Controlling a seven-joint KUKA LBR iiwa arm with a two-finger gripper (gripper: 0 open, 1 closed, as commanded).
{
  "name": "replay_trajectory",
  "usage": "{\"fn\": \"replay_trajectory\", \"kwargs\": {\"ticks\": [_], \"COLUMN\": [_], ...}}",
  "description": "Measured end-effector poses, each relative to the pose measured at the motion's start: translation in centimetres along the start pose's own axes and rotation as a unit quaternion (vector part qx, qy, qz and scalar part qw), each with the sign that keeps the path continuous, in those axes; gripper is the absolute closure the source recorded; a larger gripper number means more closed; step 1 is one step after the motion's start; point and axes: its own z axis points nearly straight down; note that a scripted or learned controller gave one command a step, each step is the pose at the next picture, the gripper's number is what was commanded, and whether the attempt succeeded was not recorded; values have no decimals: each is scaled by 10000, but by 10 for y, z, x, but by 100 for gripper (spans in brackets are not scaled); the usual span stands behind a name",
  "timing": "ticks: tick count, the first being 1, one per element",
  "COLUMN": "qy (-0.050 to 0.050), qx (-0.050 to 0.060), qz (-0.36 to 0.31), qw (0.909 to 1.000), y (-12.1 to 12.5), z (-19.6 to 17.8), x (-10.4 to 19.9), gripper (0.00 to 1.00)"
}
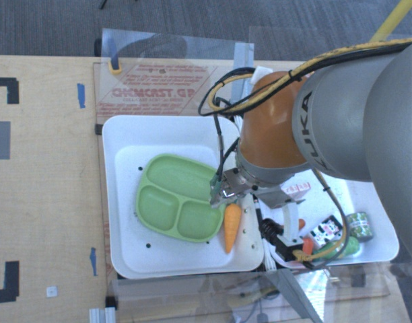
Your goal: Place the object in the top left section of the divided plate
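Plate (174,206) sitting in left bin (122,247), sections bare. Carrot (231,227) lying just beside plate's right rim, on bin floor, tip pointing down. Looking like light, stiff, smooth plastic; slipping likely, so pinching across thick upper end best. Gripper (223,191) hovering above carrot top; finger state hidden. Board (159,86) writing blurred. Arm (340,113) reading "KUKA".

The arm (354,113) is bulky matte grey with dark lettering, an orange band (273,123) above the wrist, and black-and-yellow cables (307,62) looping across it.
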Motion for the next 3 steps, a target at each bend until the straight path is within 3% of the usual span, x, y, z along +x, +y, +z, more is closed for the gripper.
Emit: {"fn": "replay_trajectory", "kwargs": {"ticks": [1,2,3], "qy": [-5,-9,-12], "qx": [-19,-22,-29], "qz": [-690,-453,-739], "qw": [9976,9990,9973], "y": [6,-11,47], "z": [77,35,-46], "x": [30,59,-1], "gripper": [100,100,100]}}
